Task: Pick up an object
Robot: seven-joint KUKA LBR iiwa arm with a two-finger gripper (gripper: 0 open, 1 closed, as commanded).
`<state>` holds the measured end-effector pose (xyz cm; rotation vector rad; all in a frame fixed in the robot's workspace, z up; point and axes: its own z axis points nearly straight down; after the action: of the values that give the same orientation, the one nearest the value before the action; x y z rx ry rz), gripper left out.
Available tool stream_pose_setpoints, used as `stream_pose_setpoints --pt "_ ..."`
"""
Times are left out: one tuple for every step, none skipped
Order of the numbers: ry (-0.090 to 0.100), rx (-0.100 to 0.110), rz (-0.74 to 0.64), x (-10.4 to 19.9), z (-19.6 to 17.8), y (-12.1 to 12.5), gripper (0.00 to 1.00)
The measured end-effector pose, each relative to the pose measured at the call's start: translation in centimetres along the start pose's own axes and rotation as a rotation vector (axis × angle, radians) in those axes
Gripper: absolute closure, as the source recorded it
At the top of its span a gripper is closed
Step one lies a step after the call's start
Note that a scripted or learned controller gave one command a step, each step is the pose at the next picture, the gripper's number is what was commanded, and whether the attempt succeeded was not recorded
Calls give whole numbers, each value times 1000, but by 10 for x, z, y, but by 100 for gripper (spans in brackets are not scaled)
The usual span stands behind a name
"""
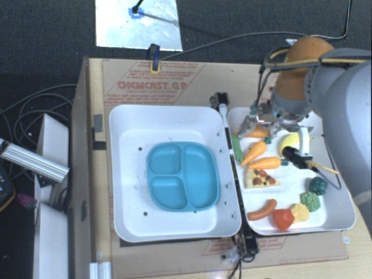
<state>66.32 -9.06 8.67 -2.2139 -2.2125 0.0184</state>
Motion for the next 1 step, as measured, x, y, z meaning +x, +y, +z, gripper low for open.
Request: stream_pose_setpoints --pt "-7 6 -1 -5 -11 -1 100"
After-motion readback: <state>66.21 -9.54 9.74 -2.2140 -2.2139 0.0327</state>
